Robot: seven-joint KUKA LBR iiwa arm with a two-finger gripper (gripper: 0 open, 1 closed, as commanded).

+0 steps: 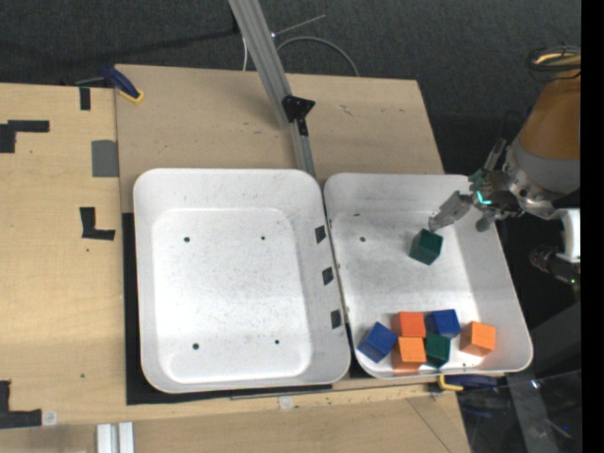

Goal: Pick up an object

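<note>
Nearest us, along the front wall of the right bin (491,281), we are seeing a cluster of blocks sitting together: a blue cube (377,341) at the bin's front-left corner, two orange cubes (411,326) stacked in our view one behind the other, a dark green cube (437,348) and another blue cube (444,322) beside them, and a lone orange cube (478,337) toward the front-right corner. Further back, near the middle of that bin and well apart from the cluster, a single dark green block (427,247) is lying tilted on the white floor. Just behind and to the right of it, the claw (451,212) is hovering over the bin's back-right part, its finger pointing down toward the block; we are seeing nothing held in it, and we cannot tell whether it is spread or closed. The left bin (151,253) is sitting alongside, touching the right bin's left wall.
</note>
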